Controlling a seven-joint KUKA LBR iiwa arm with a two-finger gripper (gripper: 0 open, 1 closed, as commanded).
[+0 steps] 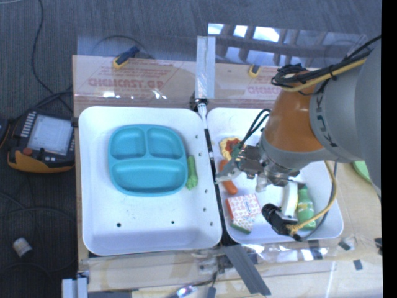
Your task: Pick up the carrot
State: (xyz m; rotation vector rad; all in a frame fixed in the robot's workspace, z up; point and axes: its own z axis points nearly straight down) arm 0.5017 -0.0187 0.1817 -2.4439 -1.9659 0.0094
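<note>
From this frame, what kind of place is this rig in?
Likely a robotics lab test cell, not a kitchen. Two white bins sit on a bench over grey carpet, a teach pendant lies on the floor with loose cables, and the items are toys: a blue divided plate and a carrot.

Divided plate point(147, 160) in left bin point(99, 228), carrot point(229, 185) in right bin point(329, 225)

small orange carrot point(229, 185), lying flat at a slant in the right bin, near its left wall, partly hidden under the arm's wrist
</note>
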